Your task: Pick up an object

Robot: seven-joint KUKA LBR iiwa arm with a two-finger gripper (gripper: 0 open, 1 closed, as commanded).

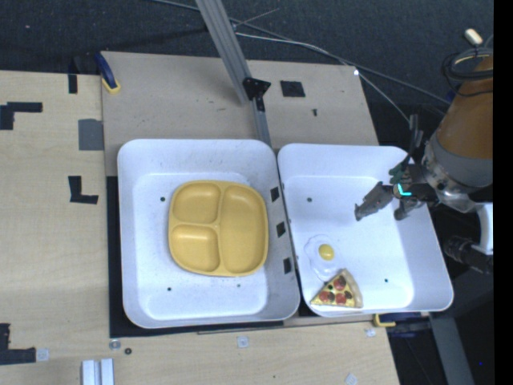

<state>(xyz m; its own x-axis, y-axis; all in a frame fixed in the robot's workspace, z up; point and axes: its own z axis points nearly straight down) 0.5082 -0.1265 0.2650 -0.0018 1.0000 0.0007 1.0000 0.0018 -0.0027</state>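
Note:
In the right bin (345, 163) lie a toy fried egg (322, 253) and, at the front edge, a pizza slice (338, 291). My gripper (386, 202) hangs over the right side of that bin, up and to the right of the egg. Its two dark fingers are spread apart, open, with nothing between them. The left bin (144, 167) holds a yellow divided plate (218, 228) at its middle.
A grey metal pole (228, 42) slants down from the top to the gap between the bins. Cables cross the dark floor behind the bench. Black clips sit along the divide between the bins (278, 229).

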